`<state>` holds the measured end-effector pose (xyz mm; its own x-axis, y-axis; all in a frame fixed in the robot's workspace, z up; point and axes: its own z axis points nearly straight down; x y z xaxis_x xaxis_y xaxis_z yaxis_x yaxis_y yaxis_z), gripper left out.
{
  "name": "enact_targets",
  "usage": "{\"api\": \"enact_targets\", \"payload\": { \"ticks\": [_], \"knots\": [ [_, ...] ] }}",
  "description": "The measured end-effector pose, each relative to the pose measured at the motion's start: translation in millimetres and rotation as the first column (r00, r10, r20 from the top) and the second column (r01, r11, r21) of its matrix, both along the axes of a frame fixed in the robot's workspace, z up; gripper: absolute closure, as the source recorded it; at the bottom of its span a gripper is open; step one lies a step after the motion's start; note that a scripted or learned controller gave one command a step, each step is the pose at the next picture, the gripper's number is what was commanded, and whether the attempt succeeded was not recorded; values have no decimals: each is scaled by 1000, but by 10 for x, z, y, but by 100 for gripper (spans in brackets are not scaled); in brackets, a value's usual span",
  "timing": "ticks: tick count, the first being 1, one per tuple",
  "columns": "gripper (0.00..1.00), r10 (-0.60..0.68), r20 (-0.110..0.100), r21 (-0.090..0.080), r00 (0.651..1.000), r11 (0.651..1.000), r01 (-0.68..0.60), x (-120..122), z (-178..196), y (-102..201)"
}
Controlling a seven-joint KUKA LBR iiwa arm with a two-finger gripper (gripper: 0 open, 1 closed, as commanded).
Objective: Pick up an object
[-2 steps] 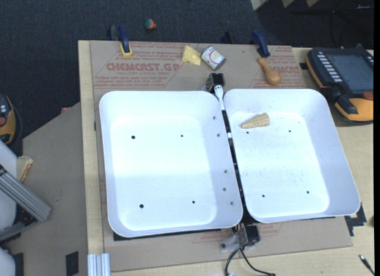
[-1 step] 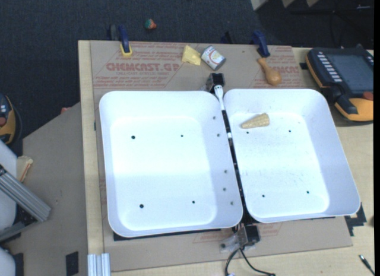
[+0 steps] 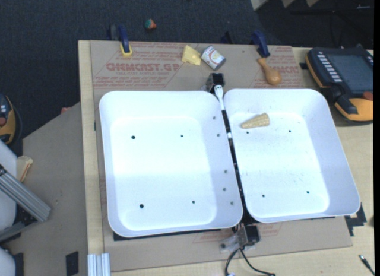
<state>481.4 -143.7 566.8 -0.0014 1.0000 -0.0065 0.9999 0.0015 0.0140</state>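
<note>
A tan, cone-shaped piece with a ribbed surface (image 3: 255,121) lies on its side in the far part of the shallow white plastic bin on the view's right (image 3: 297,174), its pointed end toward the bin's inner wall and its broader end toward the bin's middle. It lies apart from every wall, with bare white floor all round it. How far open the hand is, whether it has hold of anything, and how the cone lies relative to it cannot be told from this view. Nothing rests on or against the cone. The matching white bin on the view's left (image 3: 160,168) sits just beside the first, their inner rims touching along a dark seam, with a small black clip (image 3: 216,81) at the far end of that seam. Both bins rest on a pale brown worktop (image 3: 95,209) printed with red lettering along its far edge. On that far strip, outside the bins, lie a yellow wedge-shaped block (image 3: 191,55), a small white and grey box (image 3: 213,58) just beside it, and an orange-brown wooden piece with a rounded head (image 3: 270,73). Two blue clamps (image 3: 124,38) (image 3: 258,40) grip the far edge. A black and orange handheld control unit (image 3: 347,79) lies at the far right, well apart from the cone.
</note>
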Motion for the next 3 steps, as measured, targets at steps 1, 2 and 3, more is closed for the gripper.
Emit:
{"api": "enact_targets", "payload": {
  "ticks": [1, 2, 3],
  "knots": [
    [100, 0, 5, -2, 1000, 1000, 0, 7, 107, 0],
    [100, 0, 10, -5, 1000, 1000, 0, 14, 216, -1],
    [100, 2, -21, 8, 1000, 1000, -2, -21, -346, 404]
  ]
}}
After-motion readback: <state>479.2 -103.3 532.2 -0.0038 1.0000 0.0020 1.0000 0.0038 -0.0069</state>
